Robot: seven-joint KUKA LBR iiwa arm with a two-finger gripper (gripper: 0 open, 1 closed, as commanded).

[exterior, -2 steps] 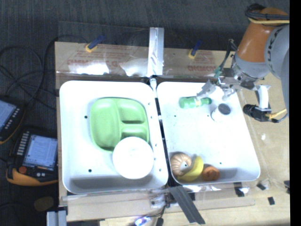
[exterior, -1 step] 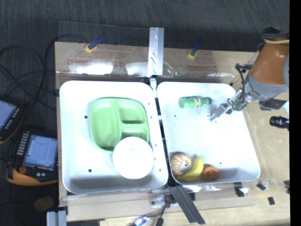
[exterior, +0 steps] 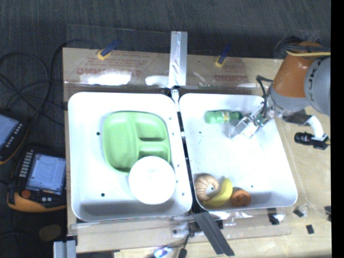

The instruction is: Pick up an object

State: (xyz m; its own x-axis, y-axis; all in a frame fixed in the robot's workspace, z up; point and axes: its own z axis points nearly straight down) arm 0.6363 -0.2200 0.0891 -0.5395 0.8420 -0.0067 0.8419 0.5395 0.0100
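A robotics lab is suggested: two white bins (exterior: 80,144) are fixed to a taped bench (exterior: 301,241), cables (exterior: 27,85) are strewn over grey carpet, and a control pendant (exterior: 40,176) is laid alongside.

Small green bottle (exterior: 222,116) on its side near the right bin's (exterior: 269,168) far wall.

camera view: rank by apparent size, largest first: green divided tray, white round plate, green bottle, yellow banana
1. Green divided plastic tray, partly under the plate.
2. White round plate.
3. and 4. Yellow banana and small green plastic bottle: look alike in size, unsure, since neighbours hide part of the banana.
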